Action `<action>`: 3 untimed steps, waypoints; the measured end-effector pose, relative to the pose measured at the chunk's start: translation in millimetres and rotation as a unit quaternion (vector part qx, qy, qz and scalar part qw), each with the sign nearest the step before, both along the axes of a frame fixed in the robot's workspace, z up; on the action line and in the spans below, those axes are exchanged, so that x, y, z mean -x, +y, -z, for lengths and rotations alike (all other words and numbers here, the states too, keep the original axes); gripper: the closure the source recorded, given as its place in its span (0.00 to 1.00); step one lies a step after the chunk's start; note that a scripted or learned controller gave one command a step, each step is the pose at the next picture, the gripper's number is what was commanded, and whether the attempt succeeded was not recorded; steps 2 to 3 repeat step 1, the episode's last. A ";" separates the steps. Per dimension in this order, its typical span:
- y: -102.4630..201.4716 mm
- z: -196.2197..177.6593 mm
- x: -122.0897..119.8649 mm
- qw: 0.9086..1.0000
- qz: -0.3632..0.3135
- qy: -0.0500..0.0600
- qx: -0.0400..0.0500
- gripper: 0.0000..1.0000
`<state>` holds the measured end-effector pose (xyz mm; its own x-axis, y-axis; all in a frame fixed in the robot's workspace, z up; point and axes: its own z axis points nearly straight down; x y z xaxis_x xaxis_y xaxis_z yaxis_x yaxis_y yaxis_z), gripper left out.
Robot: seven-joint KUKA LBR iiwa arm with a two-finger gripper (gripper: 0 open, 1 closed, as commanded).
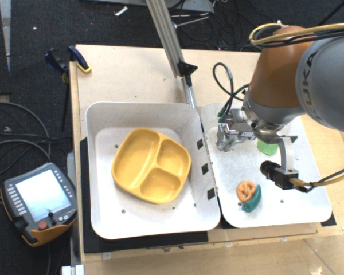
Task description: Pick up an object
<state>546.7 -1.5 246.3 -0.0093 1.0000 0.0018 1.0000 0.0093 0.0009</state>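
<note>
Camera view | pretzel toy (pixel 247 195) | long axis diagonal | right bin (pixel 309 211)

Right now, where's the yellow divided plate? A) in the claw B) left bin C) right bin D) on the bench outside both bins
B: the yellow divided plate lies flat in the left bin, while the claw is over the right bin, near the orange and teal toy.
</note>
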 end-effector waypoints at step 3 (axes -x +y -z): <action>52.2 15.7 10.0 1.000 0.001 0.001 0.000 1.00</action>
